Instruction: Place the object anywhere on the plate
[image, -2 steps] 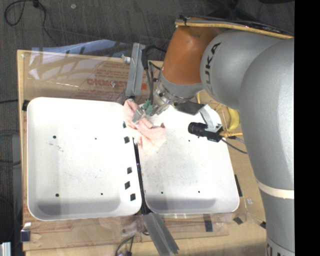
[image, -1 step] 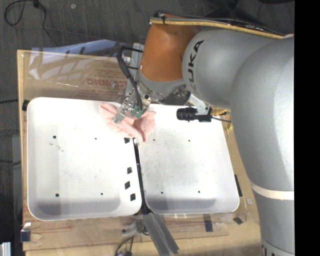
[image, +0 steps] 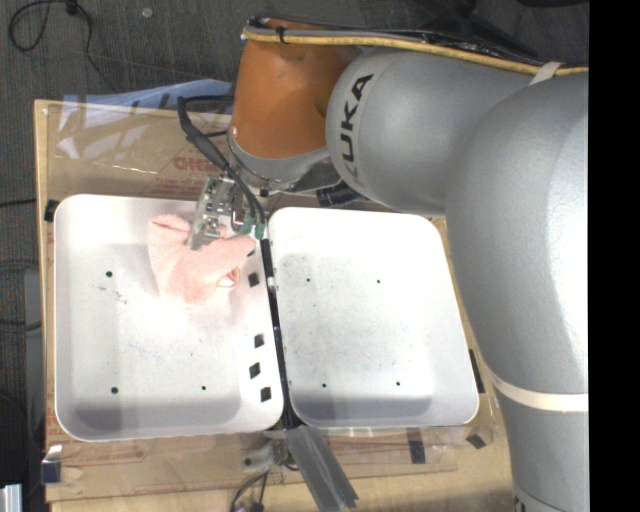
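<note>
Soft pink crumpled cloth (image: 196, 265) lying in far part of left shallow white bin (image: 120, 400), near the divide; no plate discernible. Two-finger metal gripper (image: 212, 222) poised at cloth's far edge, apparently touching its upper fold; finger state not determinable, cannot tell whether apart or clamped. Right shallow white bin (image: 370, 340) bearing nothing visible. Judged early: cloth not lifted, not transferred; grasp, carry and placement outstanding.

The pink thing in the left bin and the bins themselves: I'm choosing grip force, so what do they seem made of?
The crumpled pink cloth looks like soft fabric, matte: it lies in folds and drapes unevenly. The two shallow white bins look like moulded plastic, smooth with slight sheen, rounded corners and speckled scuffs.
</note>
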